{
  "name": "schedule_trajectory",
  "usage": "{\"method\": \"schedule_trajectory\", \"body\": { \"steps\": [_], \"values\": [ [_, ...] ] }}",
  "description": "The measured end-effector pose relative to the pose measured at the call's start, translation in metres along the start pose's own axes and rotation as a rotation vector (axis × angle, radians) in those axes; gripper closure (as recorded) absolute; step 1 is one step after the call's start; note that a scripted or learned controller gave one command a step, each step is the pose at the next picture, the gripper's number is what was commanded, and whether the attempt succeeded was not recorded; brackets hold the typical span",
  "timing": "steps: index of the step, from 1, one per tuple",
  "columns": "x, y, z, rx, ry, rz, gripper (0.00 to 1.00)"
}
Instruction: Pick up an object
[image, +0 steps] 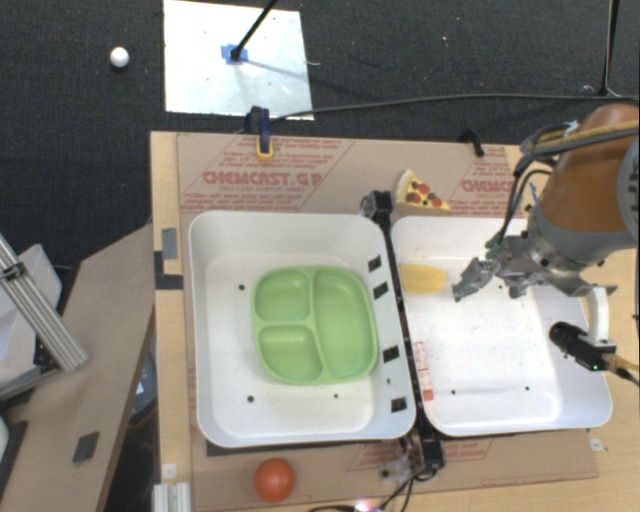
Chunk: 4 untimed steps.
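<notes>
Green divided tray (314, 325): smooth plastic, slight sheen, lying in left bin (215, 400). Both bins look like white plastic, semi-matt; right bin (500, 400), beside the left bin, has a dark-speckled floor. Yellow piece (422, 278) in right bin near the divider: smooth, matt. Board under the bins (300, 170): brown paper-faced sheet, matt, red print. Orange ball (274, 479) in front of left bin: smooth, faint gloss. Arm shell (590, 180) right of the bins: glossy orange over matt grey. Gripper (480, 278): dull grey metal.

Bright, even overhead light; mild softness.
</notes>
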<state>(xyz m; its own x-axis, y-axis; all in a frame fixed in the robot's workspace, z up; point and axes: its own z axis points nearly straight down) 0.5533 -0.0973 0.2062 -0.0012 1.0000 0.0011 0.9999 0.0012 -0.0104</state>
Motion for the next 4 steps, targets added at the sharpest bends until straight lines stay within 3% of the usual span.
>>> {"method": "schedule_trajectory", "body": {
  "steps": [1,4],
  "values": [
    [0.0,0.003,-0.006,-0.011,-0.001,-0.002,0.0],
    [0.003,0.002,0.124,-0.008,0.0,0.0,0.0]
  ]
}}
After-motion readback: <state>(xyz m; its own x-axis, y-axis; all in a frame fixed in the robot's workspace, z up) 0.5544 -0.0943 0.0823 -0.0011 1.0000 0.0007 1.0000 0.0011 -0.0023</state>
